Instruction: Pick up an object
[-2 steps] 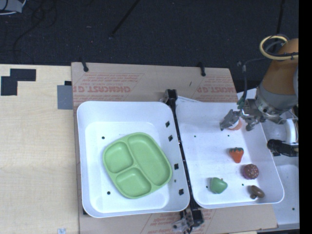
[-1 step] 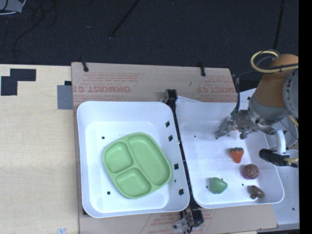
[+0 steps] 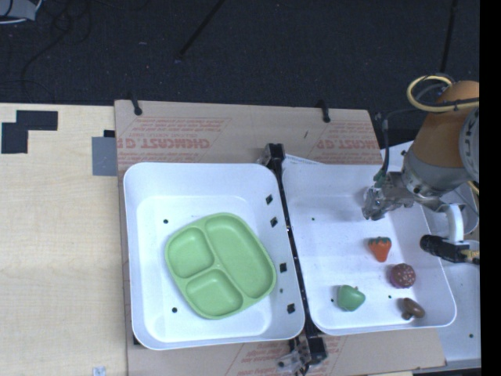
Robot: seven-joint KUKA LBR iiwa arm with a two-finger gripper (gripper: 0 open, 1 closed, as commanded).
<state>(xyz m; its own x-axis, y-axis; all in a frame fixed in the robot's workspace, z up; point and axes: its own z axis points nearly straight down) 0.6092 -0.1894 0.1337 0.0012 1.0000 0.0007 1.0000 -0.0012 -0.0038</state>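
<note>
The arm (image 3: 450,143) is cut off by the right edge, so most of it lies out of sight. The hand (image 3: 377,202) is small and dark, and its tips blur together. The brown thing (image 3: 412,309) by the right bin's (image 3: 329,190) near corner is too small to name.

Two bins sat side by side on the bench, touching along their inner walls. Left bin (image 3: 149,186) held a divided tray (image 3: 220,265), lying approx. mid-bin, nearer the front wall, turned at a slant. Right bin (image 3: 329,186) held four small items – all toward its right wall and front: a strawberry (image 3: 380,248) furthest back, a round fruit (image 3: 402,275) just in front and right of it, a pepper (image 3: 350,298) near the front wall, left of the rest, and a mushroom (image 3: 412,309) in the front-right corner. Gripper (image 3: 378,202) hung over the right bin's back-right area, behind the strawberry.
</note>
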